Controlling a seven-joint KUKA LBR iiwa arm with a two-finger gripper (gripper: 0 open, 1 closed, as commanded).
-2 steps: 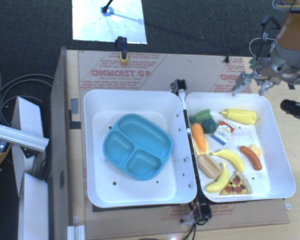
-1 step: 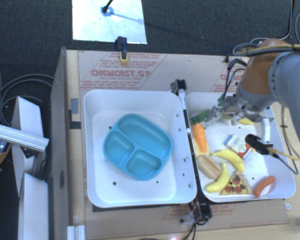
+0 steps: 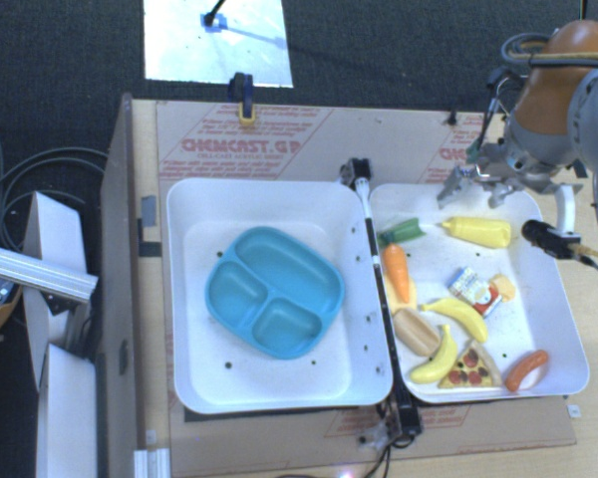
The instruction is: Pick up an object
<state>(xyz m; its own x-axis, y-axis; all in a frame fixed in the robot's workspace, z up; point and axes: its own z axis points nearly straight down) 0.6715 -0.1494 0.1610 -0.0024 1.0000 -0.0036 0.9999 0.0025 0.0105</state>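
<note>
My gripper [image 3: 472, 193] hangs over the back edge of the right bin [image 3: 568, 312], open, with nothing between its fingers. Just below it in the bin lies a yellow squeeze bottle [image 3: 475, 231]. Further toys lie in the same bin: a green piece [image 3: 404, 230], a carrot [image 3: 397, 272], a small carton [image 3: 470, 287], two bananas [image 3: 458, 315] [image 3: 436, 358], a bun [image 3: 415, 330], a pizza slice [image 3: 473, 368] and a sausage [image 3: 526, 369].
The left bin [image 3: 194, 366] holds a blue divided plate [image 3: 274, 291]. A black divider rail [image 3: 374, 277] runs between the bins. A black part of the arm [image 3: 548, 237] sticks out over the right bin's right rim.
</note>
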